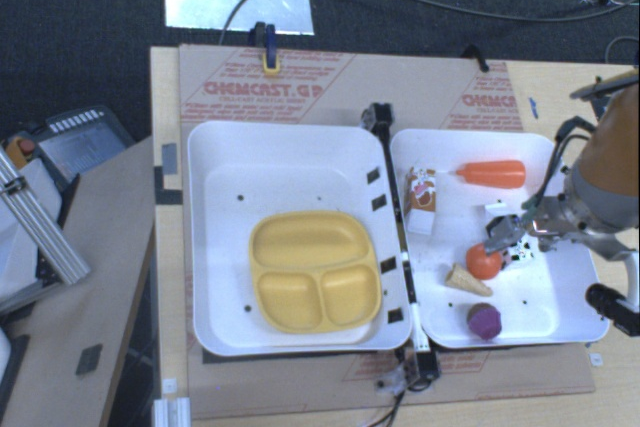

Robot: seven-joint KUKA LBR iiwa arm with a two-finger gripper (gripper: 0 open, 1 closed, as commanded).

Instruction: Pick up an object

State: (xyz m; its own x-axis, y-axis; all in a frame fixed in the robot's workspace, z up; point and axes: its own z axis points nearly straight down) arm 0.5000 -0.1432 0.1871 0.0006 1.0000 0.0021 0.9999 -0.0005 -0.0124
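Since the gripper sits directly over the small orange-red ball in the right bin, you should treat that ball as the likely target. It looks like a light, hard, smooth toy fruit, so expect it to roll or squirt sideways if the fingers close off-centre; take it across its widest part, low enough that the pads pass its middle. It lies just below the fingertips and seems to touch them, though the view is too coarse for me to be sure. You cannot read from this angle how wide the fingers stand, and nothing shows clearly between them, so do not count the ball as held.

Just beyond the ball, on the side away from the arm, a tan cone-shaped piece rests against it and may be nudged by a closing finger. Further down from the gripper lies a purple round object, well apart. Above the gripper lie an orange carrot-shaped toy and a small printed carton, both clear of the approach.
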